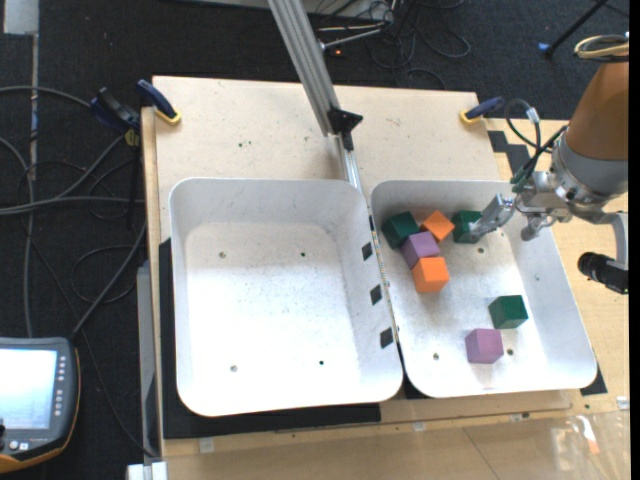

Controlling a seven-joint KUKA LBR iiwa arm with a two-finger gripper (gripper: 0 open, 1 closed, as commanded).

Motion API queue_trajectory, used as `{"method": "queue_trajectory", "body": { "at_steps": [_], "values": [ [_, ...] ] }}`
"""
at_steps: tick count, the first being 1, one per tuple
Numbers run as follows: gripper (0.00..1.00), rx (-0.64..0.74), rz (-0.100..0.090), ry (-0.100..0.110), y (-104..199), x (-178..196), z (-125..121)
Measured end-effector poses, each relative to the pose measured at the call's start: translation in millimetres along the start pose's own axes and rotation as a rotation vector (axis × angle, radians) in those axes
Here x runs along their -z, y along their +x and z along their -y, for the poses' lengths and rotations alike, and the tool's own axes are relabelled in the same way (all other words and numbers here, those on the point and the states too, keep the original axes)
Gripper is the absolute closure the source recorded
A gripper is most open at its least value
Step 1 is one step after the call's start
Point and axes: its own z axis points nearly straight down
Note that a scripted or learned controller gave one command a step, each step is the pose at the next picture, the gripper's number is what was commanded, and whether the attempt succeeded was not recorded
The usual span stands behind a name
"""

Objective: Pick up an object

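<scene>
The right bin [560, 298] holds several small blocks. A green block [401, 228], an orange block [437, 225], a purple block [420, 248] and a second orange block [431, 273] cluster at its upper left. A dark green block [466, 228] lies right at the tip of my gripper [487, 221], which reaches in from the right at the bin's upper edge. Whether that block is gripped or just beside the tip is unclear. Another green block [508, 311] and a purple block [484, 345] sit apart, lower in the bin.
The left bin [200, 268] lies beside the right one. A metal pole [305, 53] slants over the bench from the top, ending near the bins' shared upper edge. Blue clamps [150, 96] [484, 108] hold the bench's far corners.
</scene>
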Motion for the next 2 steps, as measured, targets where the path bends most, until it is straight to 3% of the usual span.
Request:
{"method": "queue_trajectory", "body": {
  "at_steps": [2],
  "values": [
    [0.0, 0.0, 0.0, -0.001, -9.8, -92.2, -2.6]
  ]
}}
